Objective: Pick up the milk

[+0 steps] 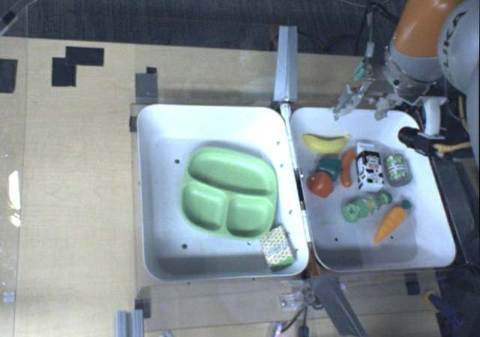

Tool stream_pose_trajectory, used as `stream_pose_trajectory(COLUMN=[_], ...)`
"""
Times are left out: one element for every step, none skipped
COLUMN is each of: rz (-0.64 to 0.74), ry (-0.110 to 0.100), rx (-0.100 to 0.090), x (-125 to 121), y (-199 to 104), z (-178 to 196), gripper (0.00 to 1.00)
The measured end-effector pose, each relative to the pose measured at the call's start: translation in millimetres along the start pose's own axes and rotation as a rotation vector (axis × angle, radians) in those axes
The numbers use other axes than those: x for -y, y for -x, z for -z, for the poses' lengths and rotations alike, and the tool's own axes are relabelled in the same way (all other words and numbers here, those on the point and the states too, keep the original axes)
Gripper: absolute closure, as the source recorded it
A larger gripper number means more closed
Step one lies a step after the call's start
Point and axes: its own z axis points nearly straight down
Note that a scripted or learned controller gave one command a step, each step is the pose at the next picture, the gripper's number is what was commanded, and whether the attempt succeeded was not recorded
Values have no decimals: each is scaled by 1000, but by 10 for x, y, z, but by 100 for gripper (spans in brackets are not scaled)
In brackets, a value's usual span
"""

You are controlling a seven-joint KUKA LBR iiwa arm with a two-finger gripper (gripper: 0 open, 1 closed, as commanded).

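Note:
The milk (370,168) is a small white carton with black cow patches, standing in the middle of the right bin (427,245). My gripper (361,105) hangs over the bin's far edge, up and slightly left of the carton and well apart from it. Its two metal fingers (344,106) are spread, with nothing between them.
Around the milk lie a banana (325,142), a red sausage-like piece (347,166), a tomato (321,185), a green can (397,169), a green bottle (364,207) and a carrot (391,224). The left bin (161,140) holds a green divided tray (229,190) and a small box (277,248).

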Motion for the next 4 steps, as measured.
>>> stream_pose_trajectory(rz=[120, 144, 220, 270], ry=[5, 5, 1, 11], rx=[1, 1, 1, -14], x=[386, 17, 343, 704], y=[248, 42, 387, 745], z=[-1182, -372, -889, -1164], gripper=[0, 0, 0, 0])
